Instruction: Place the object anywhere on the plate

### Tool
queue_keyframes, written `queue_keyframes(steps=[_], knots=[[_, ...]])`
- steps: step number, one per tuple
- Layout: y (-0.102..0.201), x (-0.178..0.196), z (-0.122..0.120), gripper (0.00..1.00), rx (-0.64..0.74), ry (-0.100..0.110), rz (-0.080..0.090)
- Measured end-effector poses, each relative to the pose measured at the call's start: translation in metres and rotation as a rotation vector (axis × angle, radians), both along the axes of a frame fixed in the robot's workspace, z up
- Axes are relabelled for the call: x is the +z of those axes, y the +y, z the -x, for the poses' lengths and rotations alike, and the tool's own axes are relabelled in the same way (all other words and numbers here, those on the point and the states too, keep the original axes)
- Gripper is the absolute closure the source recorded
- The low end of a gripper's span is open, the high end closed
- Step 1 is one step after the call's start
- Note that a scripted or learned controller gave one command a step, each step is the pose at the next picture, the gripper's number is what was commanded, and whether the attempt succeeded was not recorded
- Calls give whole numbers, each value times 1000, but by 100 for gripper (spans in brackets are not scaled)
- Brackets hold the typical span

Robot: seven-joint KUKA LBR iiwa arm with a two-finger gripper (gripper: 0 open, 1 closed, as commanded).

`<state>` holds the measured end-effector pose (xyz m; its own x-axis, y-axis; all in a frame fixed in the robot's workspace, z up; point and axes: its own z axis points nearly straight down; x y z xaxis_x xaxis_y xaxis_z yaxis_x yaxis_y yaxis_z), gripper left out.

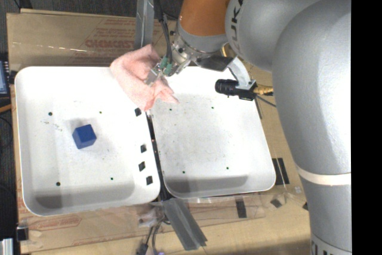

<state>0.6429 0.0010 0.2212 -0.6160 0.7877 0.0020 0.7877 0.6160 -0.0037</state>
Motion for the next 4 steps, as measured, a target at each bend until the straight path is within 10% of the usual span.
queue_keyframes(steps=[2,4], knots=[[85,8,4,100,810,-4,-2],[181,9,12,100,917,-5,-1]])
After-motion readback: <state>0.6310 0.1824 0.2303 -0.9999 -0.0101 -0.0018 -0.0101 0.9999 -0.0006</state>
